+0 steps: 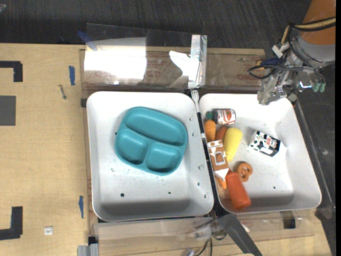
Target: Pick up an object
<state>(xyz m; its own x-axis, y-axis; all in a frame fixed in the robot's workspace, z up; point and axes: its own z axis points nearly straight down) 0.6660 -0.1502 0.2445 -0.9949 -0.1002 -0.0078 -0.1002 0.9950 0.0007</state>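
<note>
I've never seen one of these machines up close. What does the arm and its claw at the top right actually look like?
The arm has an orange band above a rounded grey wrist. Loose cables in blue, black and white trail around it. Below sits a small metallic gripper of grey and silver parts, with a greenish fitting at its side.
</note>
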